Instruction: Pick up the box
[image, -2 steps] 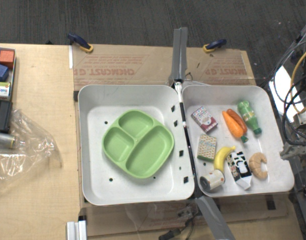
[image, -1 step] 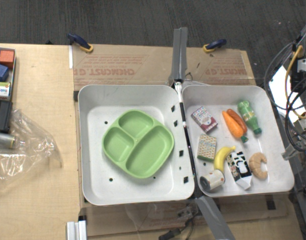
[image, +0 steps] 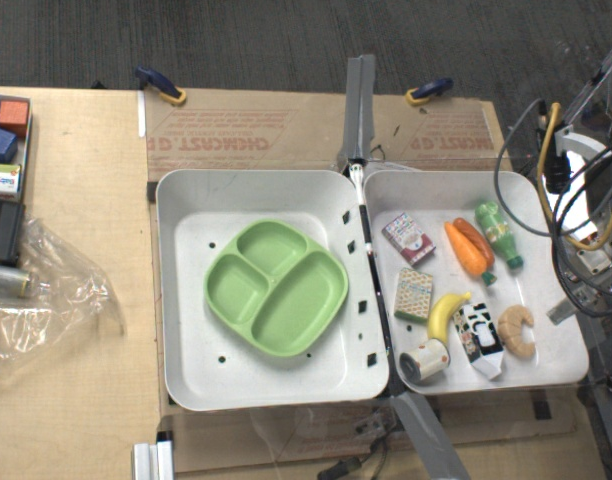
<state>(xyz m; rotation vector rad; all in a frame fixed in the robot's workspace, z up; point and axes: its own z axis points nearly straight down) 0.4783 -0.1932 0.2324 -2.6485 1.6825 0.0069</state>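
the box [image: 408, 239], a small pink-and-white carton, lies flat in the upper left part of the right bin [image: 546, 373], just right of the seam where the two bins meet. its long axis runs on a slant, from upper left to lower right of the frame. a second flat box with a speckled print [image: 414, 294] lies just below it, apart from it and tilted only slightly off vertical in the frame; either could be meant, but the pink one looks the likelier target

the hand [image: 578, 268] sits at the far right of the frame, among black cables [image: 516, 183] over the right bin's outer edge; whether it is spread or pressed together i cannot tell, and nothing can be seen held in it

so the box lies to the left of the hand and a little higher in the frame, well apart, nearly across the bin. between them sit the carrot [image: 469, 246] and the green bottle [image: 499, 235], both near the box's right side. my guess is the reach must pass leftward above those two and come down with the grip turned across the box's short side. the bin wall close on the left leaves little room there

the green divided plate [image: 276, 288] in the left bin [image: 176, 268] plays no part
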